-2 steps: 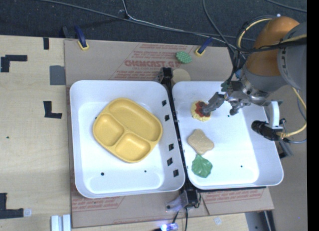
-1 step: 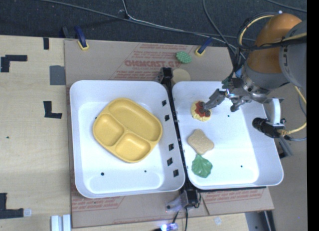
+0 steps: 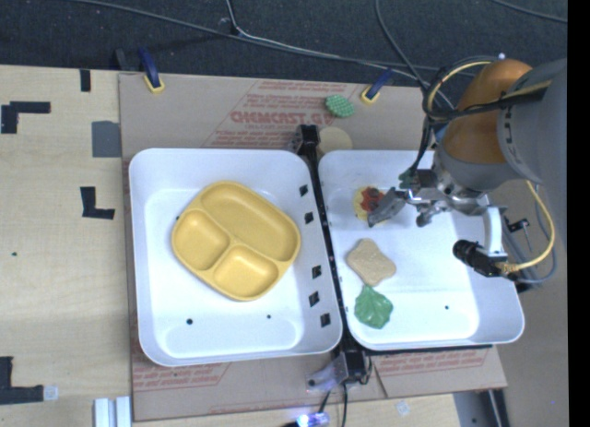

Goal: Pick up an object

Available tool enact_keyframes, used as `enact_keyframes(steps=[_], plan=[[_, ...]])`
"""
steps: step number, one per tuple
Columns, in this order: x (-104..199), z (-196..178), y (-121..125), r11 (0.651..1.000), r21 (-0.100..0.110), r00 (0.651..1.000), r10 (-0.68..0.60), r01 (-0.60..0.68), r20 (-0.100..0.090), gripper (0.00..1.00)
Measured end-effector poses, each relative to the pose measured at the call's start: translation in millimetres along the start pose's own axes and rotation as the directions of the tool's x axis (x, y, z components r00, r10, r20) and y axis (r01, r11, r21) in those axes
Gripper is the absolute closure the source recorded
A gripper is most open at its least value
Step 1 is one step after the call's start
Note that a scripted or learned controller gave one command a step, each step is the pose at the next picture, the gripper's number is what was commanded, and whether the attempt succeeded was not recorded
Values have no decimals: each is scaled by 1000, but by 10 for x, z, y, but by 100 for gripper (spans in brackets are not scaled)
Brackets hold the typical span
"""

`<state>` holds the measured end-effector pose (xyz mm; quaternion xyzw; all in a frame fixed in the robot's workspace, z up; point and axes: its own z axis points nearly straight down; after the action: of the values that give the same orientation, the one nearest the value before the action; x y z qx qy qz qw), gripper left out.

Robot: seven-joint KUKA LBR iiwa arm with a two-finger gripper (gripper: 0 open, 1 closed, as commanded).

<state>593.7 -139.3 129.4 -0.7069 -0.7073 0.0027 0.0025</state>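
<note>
The right bin holds three small objects. A tan bread-shaped piece lies near its middle left. Just below it sits a green leafy piece. A small red and yellow item rests near the bin's upper left. My gripper hovers over the upper part of the right bin, just right of the red and yellow item. Its fingers stand open, one fingertip close to that item, with nothing between them.
The left bin carries a yellow divided plate. A green dotted object lies on the cardboard behind the bins. The black divider runs between the bins. Cables hang off the arm at the right.
</note>
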Motion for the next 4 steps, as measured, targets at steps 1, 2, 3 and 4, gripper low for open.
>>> enact_keyframes(steps=[1, 2, 3, 4], plan=[[7, 467, 4, 1000, -7, 1000, -2, 2, 2, 0], [3, 331, 15, 1000, -11, 1000, -2, 2, 3, 100], [-45, -270, -33, 1000, -10, 1000, 0, 0, 0, 100], [45, -745, -4, 1000, -11, 1000, -2, 2, 1, 100]])
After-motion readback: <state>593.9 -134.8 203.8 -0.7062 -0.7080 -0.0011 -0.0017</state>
